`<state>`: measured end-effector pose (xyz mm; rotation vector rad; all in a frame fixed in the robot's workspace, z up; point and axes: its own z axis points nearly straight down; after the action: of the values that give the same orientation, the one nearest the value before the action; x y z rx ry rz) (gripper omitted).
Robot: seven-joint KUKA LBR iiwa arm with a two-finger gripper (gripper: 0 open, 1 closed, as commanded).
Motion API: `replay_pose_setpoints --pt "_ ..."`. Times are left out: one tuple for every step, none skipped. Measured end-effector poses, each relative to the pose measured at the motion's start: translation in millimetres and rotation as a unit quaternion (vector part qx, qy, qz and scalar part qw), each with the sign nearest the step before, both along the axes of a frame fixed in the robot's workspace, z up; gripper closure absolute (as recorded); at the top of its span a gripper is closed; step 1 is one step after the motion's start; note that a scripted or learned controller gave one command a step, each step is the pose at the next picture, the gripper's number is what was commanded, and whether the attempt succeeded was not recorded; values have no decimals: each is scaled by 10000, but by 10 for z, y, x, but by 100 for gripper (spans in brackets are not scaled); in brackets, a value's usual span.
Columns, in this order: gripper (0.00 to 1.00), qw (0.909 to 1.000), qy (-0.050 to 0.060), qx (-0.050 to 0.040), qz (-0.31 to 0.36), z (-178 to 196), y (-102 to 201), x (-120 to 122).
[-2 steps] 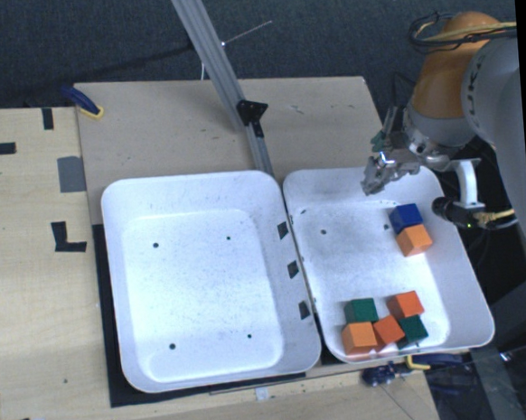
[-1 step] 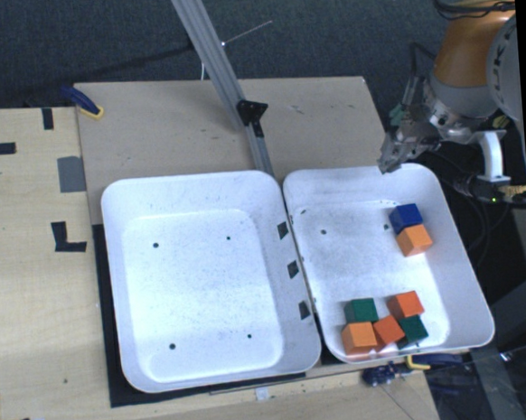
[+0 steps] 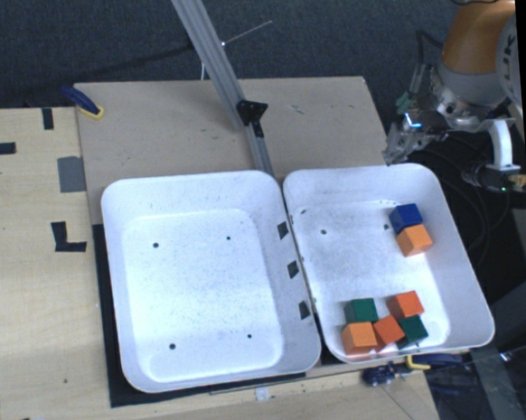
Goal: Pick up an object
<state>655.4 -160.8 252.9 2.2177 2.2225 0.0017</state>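
Nearest, in the right bin's (image 3: 446, 235) front corner: a huddle of orange and green blocks (image 3: 383, 322). Farther back along the same bin's right wall: blue block (image 3: 406, 215) touching orange block (image 3: 415, 239). Beyond that bin's far right corner, outside it: gripper (image 3: 403, 141), jaw state impossible to tell, nothing seen held.

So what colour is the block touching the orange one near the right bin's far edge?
Blue, clearest in the camera view.
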Motion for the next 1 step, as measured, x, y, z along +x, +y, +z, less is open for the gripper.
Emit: replay_pose_setpoints --pt "100 10000 19 8 17 -104 518 -78"
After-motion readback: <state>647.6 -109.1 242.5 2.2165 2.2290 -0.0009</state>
